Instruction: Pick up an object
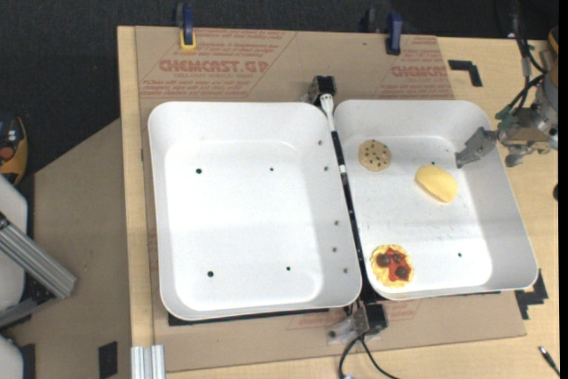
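Note:
Three objects lie in the right bin (497, 217). A round chocolate-chip cookie (374, 155) sits near the bin's far left. A pale yellow lump (437, 184) lies in the middle. A small pizza with red toppings (391, 265) rests near the front edge. My gripper (473, 150) reaches in over the right rim, its tip just right of and slightly beyond the yellow lump, apart from it. Nothing shows in its grasp.
The left bin (177, 191) stands beside the right one, with a black divider (342, 191) between them. Both rest on a cardboard sheet (266, 58) held by blue clamps (185, 20). Cables (532, 84) hang at the right edge.

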